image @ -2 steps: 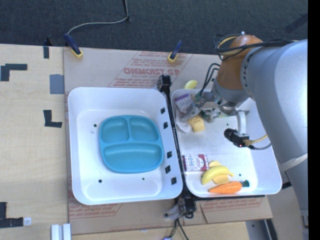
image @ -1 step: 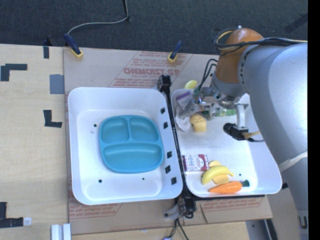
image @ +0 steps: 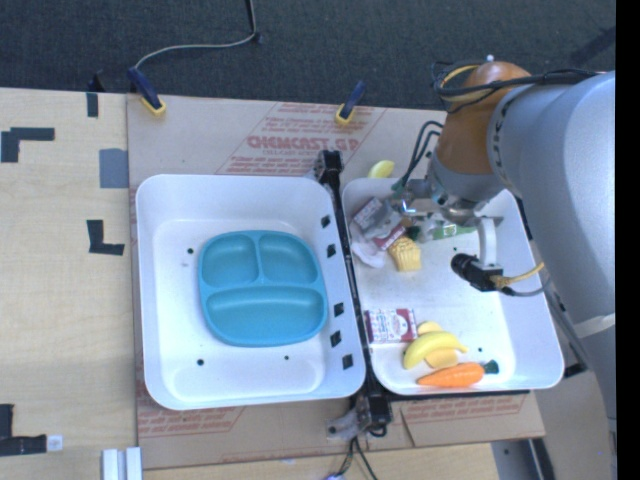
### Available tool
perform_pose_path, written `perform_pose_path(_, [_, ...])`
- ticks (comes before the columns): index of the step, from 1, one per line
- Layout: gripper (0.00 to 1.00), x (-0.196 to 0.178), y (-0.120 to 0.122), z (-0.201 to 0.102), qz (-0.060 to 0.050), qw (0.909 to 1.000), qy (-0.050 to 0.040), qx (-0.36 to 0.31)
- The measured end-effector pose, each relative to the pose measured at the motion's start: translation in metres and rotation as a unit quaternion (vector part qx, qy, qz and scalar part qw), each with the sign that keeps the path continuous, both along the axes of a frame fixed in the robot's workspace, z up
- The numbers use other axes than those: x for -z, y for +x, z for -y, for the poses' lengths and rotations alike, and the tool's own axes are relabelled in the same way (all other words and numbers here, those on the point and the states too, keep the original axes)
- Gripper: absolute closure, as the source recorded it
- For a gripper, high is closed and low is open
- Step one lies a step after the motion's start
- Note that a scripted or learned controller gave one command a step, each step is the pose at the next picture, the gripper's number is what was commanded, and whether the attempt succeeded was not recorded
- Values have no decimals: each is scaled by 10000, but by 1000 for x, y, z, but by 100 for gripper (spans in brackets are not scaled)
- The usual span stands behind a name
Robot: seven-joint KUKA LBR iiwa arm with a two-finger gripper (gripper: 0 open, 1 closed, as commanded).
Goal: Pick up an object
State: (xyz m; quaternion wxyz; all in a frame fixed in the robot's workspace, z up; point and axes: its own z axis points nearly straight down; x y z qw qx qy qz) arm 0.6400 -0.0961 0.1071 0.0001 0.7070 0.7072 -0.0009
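Carrot (image: 452, 375) and banana (image: 433, 349) lie by the right bin's (image: 520, 318) near edge; the gripper (image: 418, 211) hangs over the cheese wedge (image: 405, 255) and packets (image: 372, 218) toward its far-left corner. I cannot tell its state; centre over one item before closing

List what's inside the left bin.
A blue divided plate lies flat in the left bin, its compartments bare. Whatever is under the plate is covered.

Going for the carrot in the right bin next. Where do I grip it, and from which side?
Grip the carrot across the middle of its orange body, coming straight down from above. It lies flat and lengthwise along the bin's near wall, with the banana touching its far side, so close the claw across its narrow width, probably clear of the green top.
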Motion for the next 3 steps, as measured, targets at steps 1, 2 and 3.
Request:
perform_pose_path(1, [0, 10, 21, -1, -83, 10000, 26, 6])
perform_pose_path(2, [100, 1, 22, -1, -32, 10000, 5, -8])
perform_pose_path(3, [100, -87, -18, -64, 12, 10000, 9, -15])
